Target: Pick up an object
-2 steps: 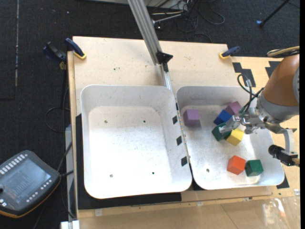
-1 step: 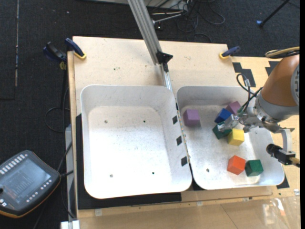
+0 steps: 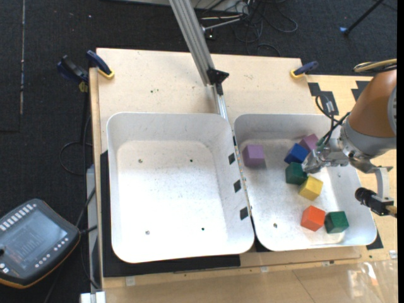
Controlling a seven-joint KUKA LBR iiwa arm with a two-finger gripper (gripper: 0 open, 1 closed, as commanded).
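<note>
Gripper [image 3: 314,163] down in tight cube cluster, grip state unclear tbh. Risk: fingers nudge dark green cube [image 3: 295,173] or yellow cube [image 3: 310,187], miss.

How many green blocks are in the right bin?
2. One dark green block lies near the gripper, between a blue block and a yellow block. The other green block sits by the orange block. The arm may hide more.
</note>
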